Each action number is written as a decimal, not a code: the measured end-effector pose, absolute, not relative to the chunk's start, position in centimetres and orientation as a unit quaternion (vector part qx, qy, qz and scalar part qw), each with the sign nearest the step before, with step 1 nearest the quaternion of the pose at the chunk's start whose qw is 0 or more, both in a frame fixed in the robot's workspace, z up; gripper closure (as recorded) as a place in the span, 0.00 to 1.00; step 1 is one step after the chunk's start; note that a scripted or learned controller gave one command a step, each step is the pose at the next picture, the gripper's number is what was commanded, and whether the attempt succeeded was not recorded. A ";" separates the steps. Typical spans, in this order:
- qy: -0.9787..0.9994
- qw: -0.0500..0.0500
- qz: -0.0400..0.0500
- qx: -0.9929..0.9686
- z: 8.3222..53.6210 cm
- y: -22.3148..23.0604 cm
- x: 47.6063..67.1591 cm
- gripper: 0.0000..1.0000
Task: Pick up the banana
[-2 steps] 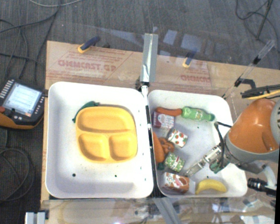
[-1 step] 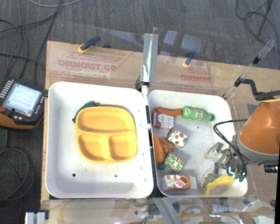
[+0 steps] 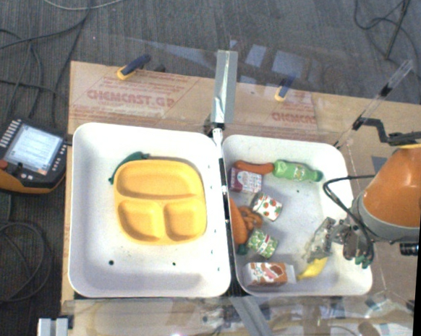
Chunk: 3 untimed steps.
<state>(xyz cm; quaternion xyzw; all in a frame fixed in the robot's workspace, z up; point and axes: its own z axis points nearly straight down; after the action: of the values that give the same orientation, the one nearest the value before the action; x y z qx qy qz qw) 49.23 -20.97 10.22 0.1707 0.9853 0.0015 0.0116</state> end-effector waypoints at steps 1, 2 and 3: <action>0.985 0.012 0.002 0.171 10.2 -21.0 49.2 0.00; 0.979 0.005 0.001 0.202 8.9 -22.2 53.6 0.00; 0.979 0.010 0.002 0.203 10.1 -22.2 53.9 1.00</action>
<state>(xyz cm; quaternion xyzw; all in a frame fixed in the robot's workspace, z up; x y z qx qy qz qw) 53.90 -22.21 10.09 0.2027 0.9792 0.0021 0.0101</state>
